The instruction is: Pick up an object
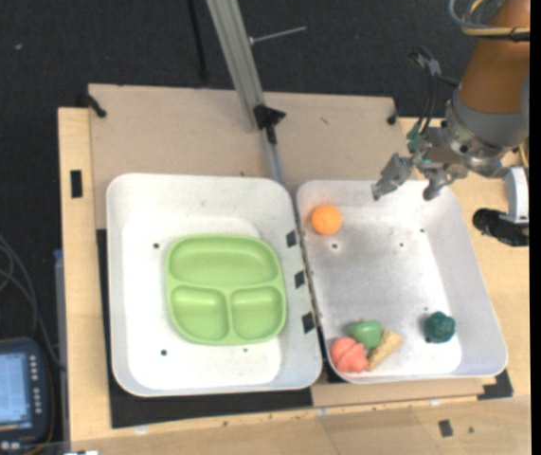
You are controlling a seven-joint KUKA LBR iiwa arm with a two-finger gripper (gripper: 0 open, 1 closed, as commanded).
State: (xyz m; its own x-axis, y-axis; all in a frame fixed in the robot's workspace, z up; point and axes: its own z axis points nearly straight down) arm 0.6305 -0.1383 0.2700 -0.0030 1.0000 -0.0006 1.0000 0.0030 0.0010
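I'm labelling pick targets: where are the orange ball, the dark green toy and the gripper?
orange ball (325, 220): camera view, centre of ball.
dark green toy (439, 327): camera view, its middle.
gripper (408, 184): camera view, midway between fingertips.

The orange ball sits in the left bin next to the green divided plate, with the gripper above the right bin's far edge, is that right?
Not quite. The camera view shows the orange ball in the right bin, near its far left corner. The green divided plate lies alone in the left bin. The gripper position is as stated.

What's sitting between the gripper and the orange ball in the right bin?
Nothing: in the camera view, bare white floor of the right bin separates the open gripper from the orange ball.
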